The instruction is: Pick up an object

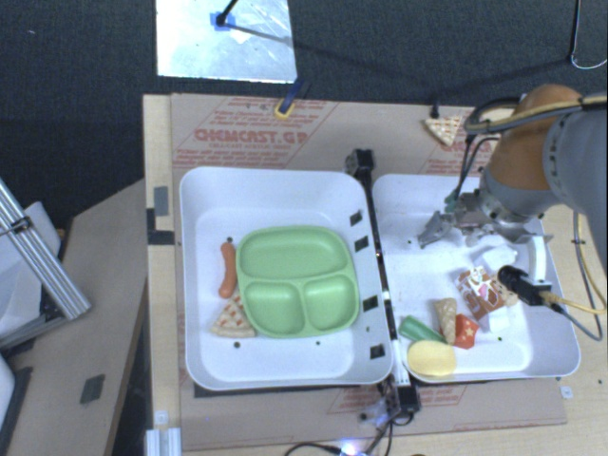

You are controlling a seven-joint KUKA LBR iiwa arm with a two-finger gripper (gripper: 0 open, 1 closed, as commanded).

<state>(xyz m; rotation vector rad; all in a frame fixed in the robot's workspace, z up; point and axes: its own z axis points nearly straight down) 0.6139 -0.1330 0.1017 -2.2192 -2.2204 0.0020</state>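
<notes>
My gripper (440, 230) hangs low over the upper left part of the right bin (408, 274), above bare white floor. No object shows in it. Toys lie toward that bin's front: a brown and white wrapped piece (483, 291), a red piece (465, 332), a tan cone (446, 317), a green pod (417, 330) and a yellow oval (431, 358). All lie below and to the right of the gripper, apart from it.
The left bin (204, 255) holds a green divided plate (296, 280), an orange sausage (227, 268) and a waffle-like wedge (232, 319). A pizza-like wedge (444, 127) lies on the cardboard behind the right bin. A black and yellow cable (532, 293) crosses that bin's right side.
</notes>
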